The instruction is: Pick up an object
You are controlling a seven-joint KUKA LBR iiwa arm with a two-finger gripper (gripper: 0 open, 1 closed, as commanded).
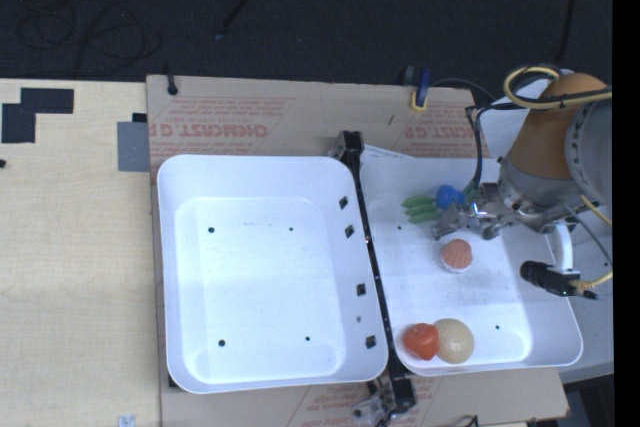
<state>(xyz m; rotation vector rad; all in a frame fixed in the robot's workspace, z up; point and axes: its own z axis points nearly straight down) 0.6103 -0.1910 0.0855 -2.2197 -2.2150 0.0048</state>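
Note:
The right white bin [545, 340] holds several small objects. A green item [419, 206] and a blue item [449, 197] lie near its far side. A pink-orange round piece [457, 255] rests in the middle. At the near edge a red piece [421, 340] touches a beige ball [454, 340]. My gripper [472, 222] hangs low over the bin, just right of the blue item and directly behind the pink-orange piece. Nothing visibly sits in its grasp.
The left white bin [180, 265] stands beside the right one, with a black divider rail [362, 245] between them. The arm's orange band [545, 135] and cables fill the right side. Cardboard [250, 115] lies under both bins.

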